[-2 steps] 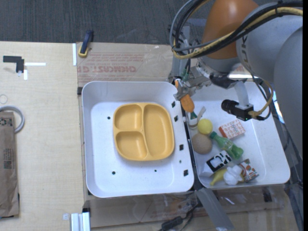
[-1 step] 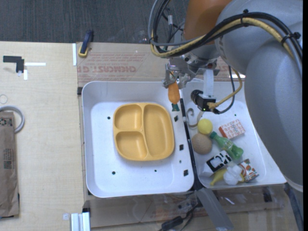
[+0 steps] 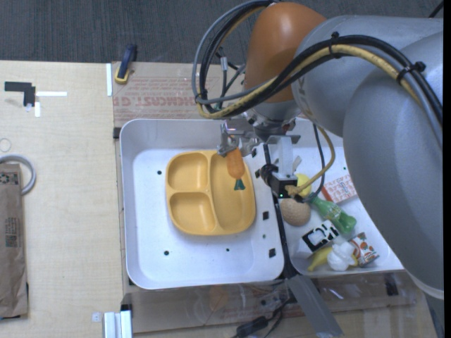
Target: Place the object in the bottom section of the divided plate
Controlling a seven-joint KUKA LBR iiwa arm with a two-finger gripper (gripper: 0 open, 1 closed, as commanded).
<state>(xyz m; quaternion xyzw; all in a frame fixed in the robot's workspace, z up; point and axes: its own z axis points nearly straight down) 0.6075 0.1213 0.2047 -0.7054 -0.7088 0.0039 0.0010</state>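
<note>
A yellow divided plate [image 3: 204, 203] lies in the left white bin [image 3: 151, 259]. It has two small sections on its left and one long section on its right. My gripper [image 3: 232, 148] hangs over the plate's upper right corner. An orange carrot-like object [image 3: 235, 167] with a dark green tip hangs from between its fingers, pointing down over the long right section. The gripper is shut on this object.
The right bin [image 3: 373, 259] holds several items: a brown round thing [image 3: 296, 212], a green bottle-like toy [image 3: 334, 212], a yellow piece [image 3: 303, 183], a white and black item [image 3: 323, 235] and a small printed packet [image 3: 363, 248]. The arm covers much of that bin.
</note>
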